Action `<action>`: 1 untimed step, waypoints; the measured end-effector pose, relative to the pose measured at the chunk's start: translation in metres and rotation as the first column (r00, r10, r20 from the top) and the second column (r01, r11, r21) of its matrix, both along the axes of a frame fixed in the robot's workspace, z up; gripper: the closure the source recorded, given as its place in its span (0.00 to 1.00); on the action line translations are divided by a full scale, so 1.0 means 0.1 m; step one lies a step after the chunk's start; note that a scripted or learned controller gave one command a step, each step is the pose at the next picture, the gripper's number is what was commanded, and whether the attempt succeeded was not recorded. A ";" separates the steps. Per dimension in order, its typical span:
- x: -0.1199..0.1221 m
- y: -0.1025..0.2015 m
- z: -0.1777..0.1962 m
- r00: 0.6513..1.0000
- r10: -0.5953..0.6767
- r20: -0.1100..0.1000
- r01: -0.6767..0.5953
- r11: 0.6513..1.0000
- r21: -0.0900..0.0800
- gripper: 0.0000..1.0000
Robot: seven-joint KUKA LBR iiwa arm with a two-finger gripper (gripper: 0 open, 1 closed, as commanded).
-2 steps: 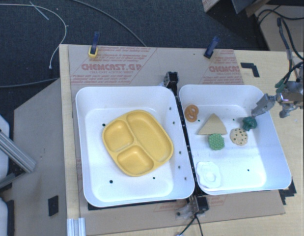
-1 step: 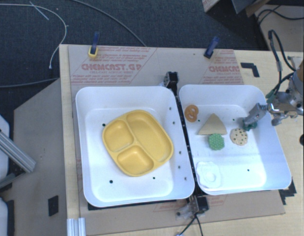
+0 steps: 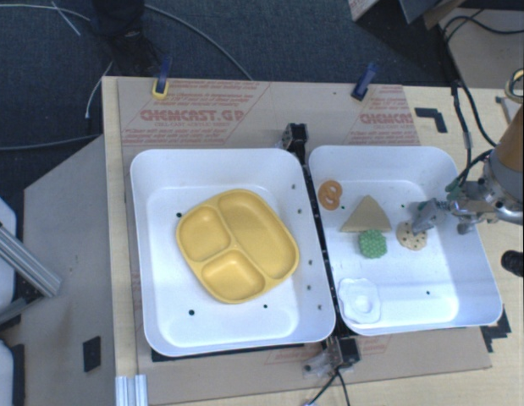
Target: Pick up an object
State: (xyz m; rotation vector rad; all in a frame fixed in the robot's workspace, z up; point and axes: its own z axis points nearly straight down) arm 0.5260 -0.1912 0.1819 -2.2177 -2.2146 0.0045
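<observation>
In the right bin [image 3: 473, 303], fingers [image 3: 424, 216], state unclear, hover by a cookie [image 3: 411, 238]; left bin [image 3: 151, 227] holds a yellow tray [image 3: 236, 244].

dark carpet floor [image 3: 270, 24] under a cardboard-topped bench [image 3: 211, 112].

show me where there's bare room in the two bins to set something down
Left bin: bare strips between the yellow tray and the walls, widest along the front. Right bin: bare floor at front right. Crowded: pretzel, tan wedge, green ball, cookie with the claw over it.
</observation>
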 end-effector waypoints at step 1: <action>0.01 0.00 -0.63 1.000 0.001 0.001 -0.001 1.000 0.000 0.00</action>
